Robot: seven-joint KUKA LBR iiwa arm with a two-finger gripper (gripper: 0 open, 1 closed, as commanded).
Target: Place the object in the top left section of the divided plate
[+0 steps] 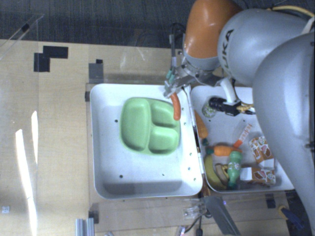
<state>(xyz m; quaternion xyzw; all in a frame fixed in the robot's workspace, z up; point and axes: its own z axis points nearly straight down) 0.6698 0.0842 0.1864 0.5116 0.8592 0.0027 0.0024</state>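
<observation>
The metal two-finger gripper [173, 88] pinches the top of a slim orange carrot-like stick [175, 107]; it hangs lengthwise right at the green divided plastic plate [149, 126]'s upper right edge, so the target section's close by.

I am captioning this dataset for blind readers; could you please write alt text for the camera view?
A grey and orange robot arm's gripper hangs an orange sausage-shaped object over the right edge of a green divided plate in the left white bin. The right bin holds mixed items, including a banana and a green bottle.
</observation>
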